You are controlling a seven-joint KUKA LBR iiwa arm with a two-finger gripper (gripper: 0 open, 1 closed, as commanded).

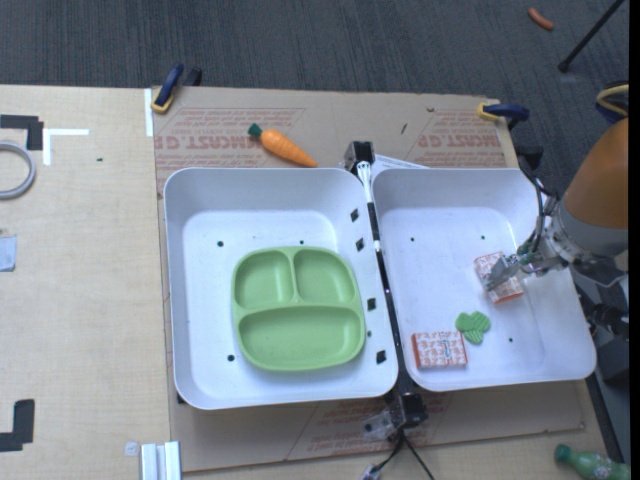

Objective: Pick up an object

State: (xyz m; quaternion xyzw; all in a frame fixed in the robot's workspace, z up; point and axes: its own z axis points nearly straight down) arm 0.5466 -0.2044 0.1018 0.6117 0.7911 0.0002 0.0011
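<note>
My gripper (512,265) reaches in from the right over the right-hand shallow white bin (440,218), and its fingers are closed on a small red-and-white printed carton (497,276), which sits tilted between them near the bin's right side. Just below and left of it lies a small green leafy toy (473,325), and beside that, near the front wall, a flat pink-and-white printed packet (439,350). The left-hand white bin (200,218) holds a light green plastic divided plate (297,308). An orange toy carrot with a green top (283,145) rests on the cardboard behind the bins.
</note>
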